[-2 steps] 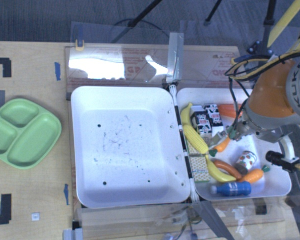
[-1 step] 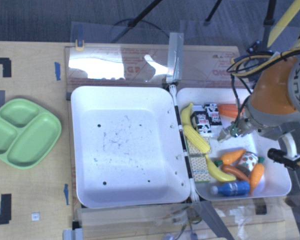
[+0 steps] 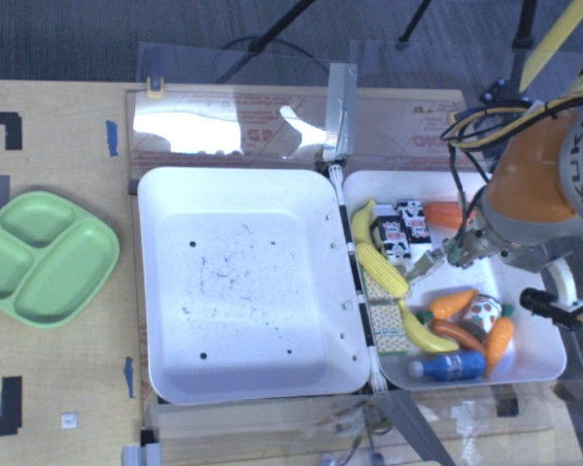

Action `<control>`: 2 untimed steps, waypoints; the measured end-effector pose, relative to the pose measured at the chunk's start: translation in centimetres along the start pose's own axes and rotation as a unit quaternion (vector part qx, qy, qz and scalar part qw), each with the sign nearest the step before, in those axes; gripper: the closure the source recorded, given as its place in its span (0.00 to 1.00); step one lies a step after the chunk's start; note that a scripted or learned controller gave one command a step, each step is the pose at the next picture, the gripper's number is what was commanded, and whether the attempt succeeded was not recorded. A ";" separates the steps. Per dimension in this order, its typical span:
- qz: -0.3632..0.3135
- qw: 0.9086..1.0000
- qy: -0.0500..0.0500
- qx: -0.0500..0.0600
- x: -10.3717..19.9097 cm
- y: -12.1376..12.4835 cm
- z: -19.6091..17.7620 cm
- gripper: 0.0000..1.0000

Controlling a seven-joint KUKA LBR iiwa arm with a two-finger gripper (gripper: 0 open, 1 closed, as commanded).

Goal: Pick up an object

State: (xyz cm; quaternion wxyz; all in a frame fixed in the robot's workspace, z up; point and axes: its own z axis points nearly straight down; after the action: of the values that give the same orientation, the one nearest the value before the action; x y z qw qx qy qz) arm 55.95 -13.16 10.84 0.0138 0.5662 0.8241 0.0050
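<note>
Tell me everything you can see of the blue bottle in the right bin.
The blue bottle lies on its side near the front wall of the right bin. It looks like plastic, with a blue body, a pale band around the middle and a white cap pointing toward the left bin. It seems whole and closed. A yellow banana lies just behind it, and a carrot meets its right end.

Left bin [image 3: 243,280] floor open; right bin [image 3: 539,357] crowded: corn [image 3: 381,268], banana [image 3: 423,333], carrots [image 3: 498,341], bottle [image 3: 451,366].
</note>
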 end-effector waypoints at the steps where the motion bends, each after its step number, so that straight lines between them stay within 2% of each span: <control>1: -0.064 0.998 0.010 0.011 2.8 -7.3 -3.3 0.00; 2: -0.145 0.989 0.004 0.005 4.8 -4.1 1.5 0.00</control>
State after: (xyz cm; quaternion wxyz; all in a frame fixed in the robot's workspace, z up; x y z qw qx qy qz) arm 50.41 -10.21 9.17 0.0077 0.4405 0.8977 0.0010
